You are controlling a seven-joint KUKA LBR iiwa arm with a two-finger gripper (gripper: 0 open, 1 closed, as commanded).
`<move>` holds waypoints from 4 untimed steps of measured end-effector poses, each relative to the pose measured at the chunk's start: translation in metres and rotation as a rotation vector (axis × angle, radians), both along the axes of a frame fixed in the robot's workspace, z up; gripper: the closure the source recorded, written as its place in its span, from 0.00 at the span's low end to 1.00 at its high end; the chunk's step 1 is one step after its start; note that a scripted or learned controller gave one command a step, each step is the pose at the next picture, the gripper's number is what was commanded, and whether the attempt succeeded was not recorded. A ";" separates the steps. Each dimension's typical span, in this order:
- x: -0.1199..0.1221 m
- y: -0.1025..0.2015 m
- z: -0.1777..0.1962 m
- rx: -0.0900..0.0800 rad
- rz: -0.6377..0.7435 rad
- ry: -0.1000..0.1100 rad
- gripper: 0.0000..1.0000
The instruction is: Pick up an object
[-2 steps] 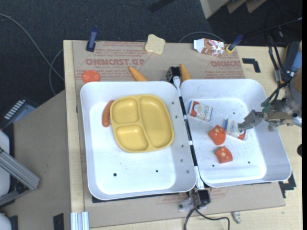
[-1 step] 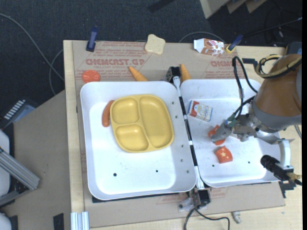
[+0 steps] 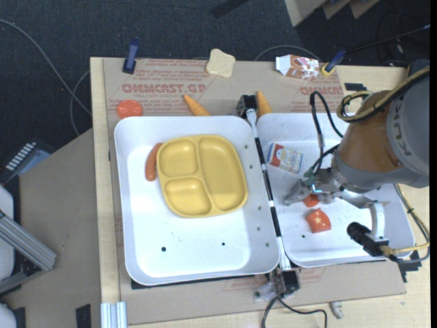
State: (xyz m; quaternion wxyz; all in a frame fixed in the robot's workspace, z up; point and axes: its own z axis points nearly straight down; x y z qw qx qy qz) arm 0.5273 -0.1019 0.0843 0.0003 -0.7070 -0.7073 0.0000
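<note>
My gripper [image 3: 305, 193] hangs low over the middle of the right bin [image 3: 300, 251], with the grey and orange arm [image 3: 372, 149] reaching in from the right. A small orange-red piece [image 3: 312, 201] shows right under the gripper; whether it is gripped is unclear. Just below it lies a red block with a yellow star [image 3: 318, 221]. A small white carton with a red label [image 3: 285, 157] lies above and left of the gripper. In the left bin [image 3: 198, 258] sits a yellow divided plate [image 3: 202, 175], and a red sausage [image 3: 151, 162] lies along its left side.
Outside the bins, on the cardboard at the back, lie a bread slice [image 3: 220, 62], two orange carrots [image 3: 196, 105] [image 3: 263, 103], a red disc [image 3: 128, 108], a blue clip [image 3: 130, 55] and a crumpled white wrapper [image 3: 298, 65]. A ridge [image 3: 266, 183] separates the bins.
</note>
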 end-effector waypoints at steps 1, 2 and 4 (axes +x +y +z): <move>0.000 0.000 0.010 -0.001 -0.002 -0.002 1.00; 0.000 0.000 0.010 -0.001 -0.002 -0.002 0.00; 0.015 -0.006 0.010 -0.001 -0.001 -0.003 1.00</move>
